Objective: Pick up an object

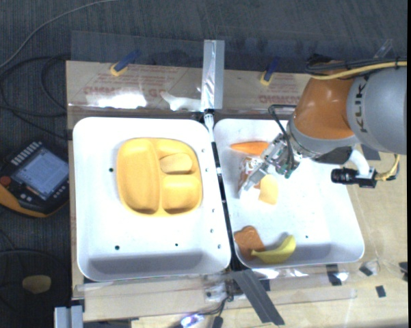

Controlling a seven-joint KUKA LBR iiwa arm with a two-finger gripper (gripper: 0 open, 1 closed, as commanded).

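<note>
In the right bin (328, 210) lie an orange carrot (249, 147) near the far left corner, a pale yellow wedge (268, 193) in the middle, and a brown piece (247, 238) beside a yellow banana (276, 249) at the near edge. My gripper (253, 178) points down and to the left, low over the bin, between the carrot and the yellow wedge. A small reddish-brown thing (249, 165) shows right at its tip; whether it is gripped I cannot tell. The orange-banded wrist (321, 115) rises behind it.
The left bin (96, 238) holds a yellow divided plate (138, 176) with a tan bread-like piece (176, 162) in its upper right compartment. A ridge (219, 190) separates the bins. A handheld controller (34, 176) lies off the bench at left.
</note>
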